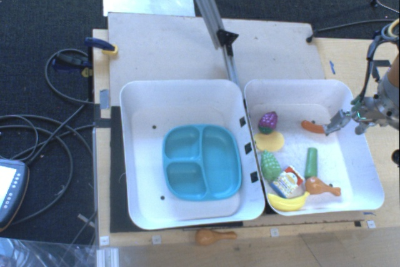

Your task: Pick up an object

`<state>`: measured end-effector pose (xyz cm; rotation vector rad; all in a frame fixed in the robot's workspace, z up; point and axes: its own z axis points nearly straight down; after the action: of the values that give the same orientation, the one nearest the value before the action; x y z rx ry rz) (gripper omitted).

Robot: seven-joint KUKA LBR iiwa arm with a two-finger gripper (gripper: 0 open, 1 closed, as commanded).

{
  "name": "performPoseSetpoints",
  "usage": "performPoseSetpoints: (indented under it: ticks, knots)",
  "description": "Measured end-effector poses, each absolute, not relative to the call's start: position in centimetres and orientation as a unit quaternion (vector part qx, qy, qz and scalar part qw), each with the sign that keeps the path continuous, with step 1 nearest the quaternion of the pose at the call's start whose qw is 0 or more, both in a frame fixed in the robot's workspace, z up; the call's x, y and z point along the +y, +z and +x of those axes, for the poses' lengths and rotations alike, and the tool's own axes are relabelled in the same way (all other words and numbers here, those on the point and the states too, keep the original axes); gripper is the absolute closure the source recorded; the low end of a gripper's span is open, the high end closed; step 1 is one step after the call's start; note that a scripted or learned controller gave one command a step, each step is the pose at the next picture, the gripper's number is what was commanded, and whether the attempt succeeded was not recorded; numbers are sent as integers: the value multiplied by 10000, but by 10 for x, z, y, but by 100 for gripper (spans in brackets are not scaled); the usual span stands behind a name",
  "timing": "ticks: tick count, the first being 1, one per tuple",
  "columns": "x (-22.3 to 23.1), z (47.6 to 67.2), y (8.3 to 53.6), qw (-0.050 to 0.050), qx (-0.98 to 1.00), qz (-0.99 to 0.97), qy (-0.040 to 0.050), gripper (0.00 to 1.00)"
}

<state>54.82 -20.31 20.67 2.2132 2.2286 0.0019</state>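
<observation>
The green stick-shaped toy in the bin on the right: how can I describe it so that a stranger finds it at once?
Look in the right white bin, in its nearer half. The green stick-shaped toy stands there lengthwise, just right of the small printed carton and above the orange-brown drumstick toy. It is the only plain green, smooth-sided piece; the bumpy green toy lies further left.

From my console, the two white bins [187,94] beside the metal gripper [342,121] look like smooth plastic; the divided blue tray [201,162] has a glossy plastic sheen, the bench [187,47] looks matt.
</observation>
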Motion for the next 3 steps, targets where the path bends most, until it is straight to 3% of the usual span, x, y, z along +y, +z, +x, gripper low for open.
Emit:
performPoseSetpoints:
  ticks: [1,3]
  knots:
    - [-203,548,207,4,7092,7050,7,0]
    - [-205,554,95,-15,7071,7071,-8,0]
